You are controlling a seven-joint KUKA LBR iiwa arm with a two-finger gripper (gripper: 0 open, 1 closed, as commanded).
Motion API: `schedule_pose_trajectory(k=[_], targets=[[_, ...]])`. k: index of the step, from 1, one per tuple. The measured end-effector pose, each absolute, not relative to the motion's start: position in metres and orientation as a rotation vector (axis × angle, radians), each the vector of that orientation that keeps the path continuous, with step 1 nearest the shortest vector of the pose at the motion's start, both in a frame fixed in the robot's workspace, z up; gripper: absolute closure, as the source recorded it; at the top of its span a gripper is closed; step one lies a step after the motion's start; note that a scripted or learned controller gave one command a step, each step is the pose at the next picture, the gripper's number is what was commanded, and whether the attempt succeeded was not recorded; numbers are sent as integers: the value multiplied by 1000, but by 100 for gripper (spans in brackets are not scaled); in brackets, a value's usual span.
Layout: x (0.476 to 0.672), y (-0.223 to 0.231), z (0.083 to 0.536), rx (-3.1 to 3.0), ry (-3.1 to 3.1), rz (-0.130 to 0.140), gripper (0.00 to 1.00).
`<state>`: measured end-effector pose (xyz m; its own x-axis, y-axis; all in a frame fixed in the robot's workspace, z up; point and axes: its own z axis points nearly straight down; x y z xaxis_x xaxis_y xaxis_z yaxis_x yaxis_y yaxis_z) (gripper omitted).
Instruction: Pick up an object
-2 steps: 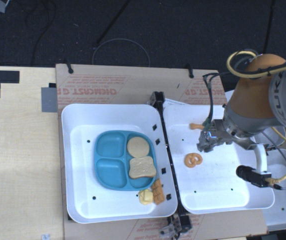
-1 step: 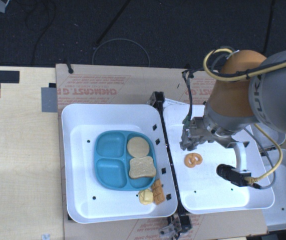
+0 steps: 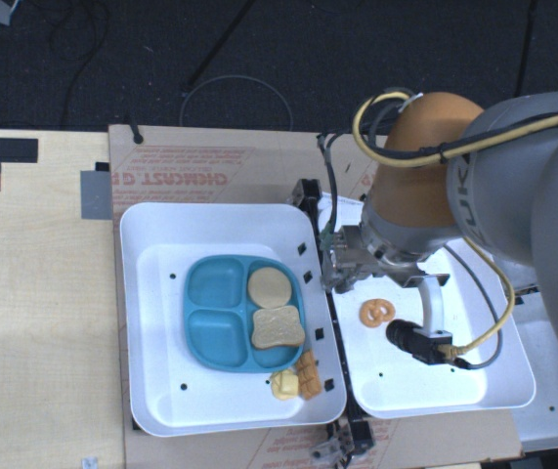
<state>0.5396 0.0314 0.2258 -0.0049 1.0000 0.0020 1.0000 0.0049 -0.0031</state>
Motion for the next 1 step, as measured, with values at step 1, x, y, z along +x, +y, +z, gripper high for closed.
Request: schedule_pose_trajectory(k=[1], targets=[[560,83,220,-2214,-2224,2,100]])
